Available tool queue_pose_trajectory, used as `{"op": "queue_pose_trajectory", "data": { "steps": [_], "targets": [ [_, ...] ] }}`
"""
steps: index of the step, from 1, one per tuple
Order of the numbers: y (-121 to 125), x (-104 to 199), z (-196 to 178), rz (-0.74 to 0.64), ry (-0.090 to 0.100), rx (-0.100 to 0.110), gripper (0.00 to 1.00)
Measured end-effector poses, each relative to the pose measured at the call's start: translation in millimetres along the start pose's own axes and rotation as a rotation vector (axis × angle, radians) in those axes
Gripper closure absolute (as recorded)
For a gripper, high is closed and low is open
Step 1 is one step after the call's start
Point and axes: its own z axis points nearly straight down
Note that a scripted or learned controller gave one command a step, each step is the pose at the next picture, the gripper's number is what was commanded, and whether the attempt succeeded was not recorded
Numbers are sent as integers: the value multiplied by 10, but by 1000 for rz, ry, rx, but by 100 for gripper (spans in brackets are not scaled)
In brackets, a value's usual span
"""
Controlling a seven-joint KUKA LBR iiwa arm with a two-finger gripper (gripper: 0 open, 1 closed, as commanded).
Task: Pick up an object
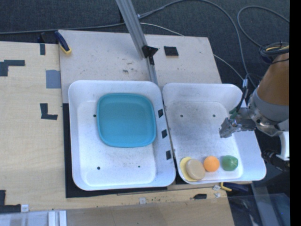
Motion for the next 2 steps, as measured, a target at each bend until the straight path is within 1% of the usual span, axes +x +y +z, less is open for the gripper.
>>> {"op": "queue_pose_trajectory", "data": {
  "steps": [2],
  "targets": [
    [486, 837, 149, -4, 1, 2, 100]
  ]
}}
